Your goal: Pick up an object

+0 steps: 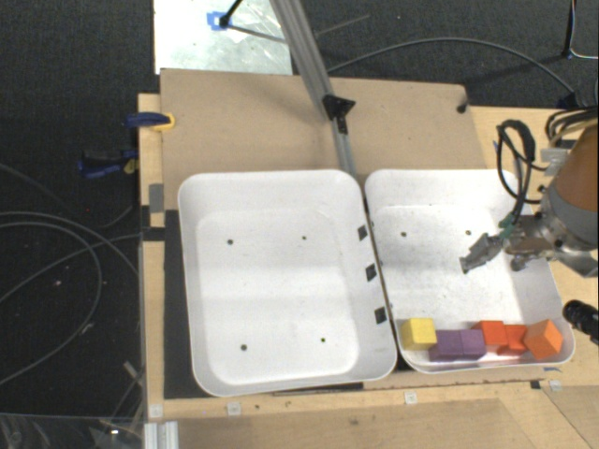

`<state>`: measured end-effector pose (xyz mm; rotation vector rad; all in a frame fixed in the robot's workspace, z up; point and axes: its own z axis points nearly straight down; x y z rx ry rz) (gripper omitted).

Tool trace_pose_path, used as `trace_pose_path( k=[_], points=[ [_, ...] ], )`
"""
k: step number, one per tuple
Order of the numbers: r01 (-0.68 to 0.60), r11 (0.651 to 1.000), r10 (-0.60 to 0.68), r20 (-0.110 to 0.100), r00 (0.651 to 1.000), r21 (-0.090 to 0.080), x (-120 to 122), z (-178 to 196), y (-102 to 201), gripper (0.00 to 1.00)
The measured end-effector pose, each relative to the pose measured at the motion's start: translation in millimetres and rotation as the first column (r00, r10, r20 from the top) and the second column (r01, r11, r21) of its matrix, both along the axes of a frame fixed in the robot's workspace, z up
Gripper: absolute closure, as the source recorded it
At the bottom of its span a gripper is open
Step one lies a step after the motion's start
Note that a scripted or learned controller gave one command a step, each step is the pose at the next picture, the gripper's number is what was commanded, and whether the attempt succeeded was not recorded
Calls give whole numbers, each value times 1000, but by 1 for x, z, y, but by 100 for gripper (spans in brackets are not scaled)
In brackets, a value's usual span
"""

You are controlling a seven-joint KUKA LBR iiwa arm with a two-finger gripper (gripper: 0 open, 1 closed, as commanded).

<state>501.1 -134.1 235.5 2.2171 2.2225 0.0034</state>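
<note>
Camera view: yellow block (418,332) below-left of claw (479,252).

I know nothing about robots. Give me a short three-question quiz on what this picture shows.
1. True or false: the yellow block lies in the left bin.
2. Which block sits nearest the right bin's right corner? A) purple block B) orange block C) yellow block
3. Fill in: the gripper hangs over the ___ bin.

Key: 1 false: it lies in the right bin, with the others along the near wall. 2 B. 3 right.
</note>
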Motion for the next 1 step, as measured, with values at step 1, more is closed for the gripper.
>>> trace_pose_path(
  k=[1],
  points=[
    [6, 1000, -5, 4, 1000, -4, -16, 40, -48, 0]
  ],
)
